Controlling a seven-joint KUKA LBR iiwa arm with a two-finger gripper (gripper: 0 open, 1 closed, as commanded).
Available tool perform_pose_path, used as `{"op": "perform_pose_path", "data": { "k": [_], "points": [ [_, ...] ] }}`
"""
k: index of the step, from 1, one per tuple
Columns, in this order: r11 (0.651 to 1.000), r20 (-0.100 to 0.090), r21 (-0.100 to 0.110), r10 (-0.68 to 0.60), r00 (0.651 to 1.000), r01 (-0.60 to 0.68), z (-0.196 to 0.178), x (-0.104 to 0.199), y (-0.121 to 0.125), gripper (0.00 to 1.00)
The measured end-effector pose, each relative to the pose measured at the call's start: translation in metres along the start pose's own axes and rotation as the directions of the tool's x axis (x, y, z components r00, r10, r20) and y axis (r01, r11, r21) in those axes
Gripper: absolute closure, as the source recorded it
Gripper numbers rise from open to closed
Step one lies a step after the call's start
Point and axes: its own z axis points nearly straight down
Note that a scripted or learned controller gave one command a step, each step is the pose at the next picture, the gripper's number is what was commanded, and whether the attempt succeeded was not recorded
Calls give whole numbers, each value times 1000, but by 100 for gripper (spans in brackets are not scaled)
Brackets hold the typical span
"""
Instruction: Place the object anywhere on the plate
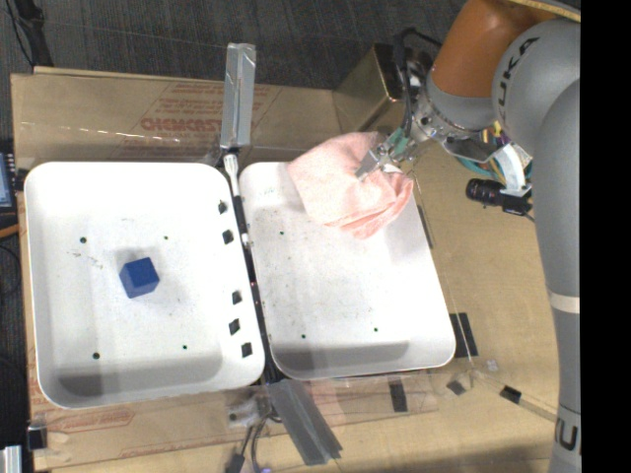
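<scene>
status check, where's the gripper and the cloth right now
Gripper down at far corner of right bin, fingers pinching pink cloth. Cloth bunched, partly lifted. Blue cube sits in left bin, nothing blocking.

A crumpled pink cloth [350, 193] hangs bunched from my jaws at its upper right part, draped over the far right corner of the right bin [345, 348].
</scene>
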Motion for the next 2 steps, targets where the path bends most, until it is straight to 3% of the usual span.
{"op": "perform_pose_path", "data": {
  "k": [1, 2],
  "points": [
    [918, -3, 3, -397, 918, 397, -1, 52, 15, 100],
    [687, -4, 1, -727, 687, 727, -10, 99, 37, 100]
  ]
}}
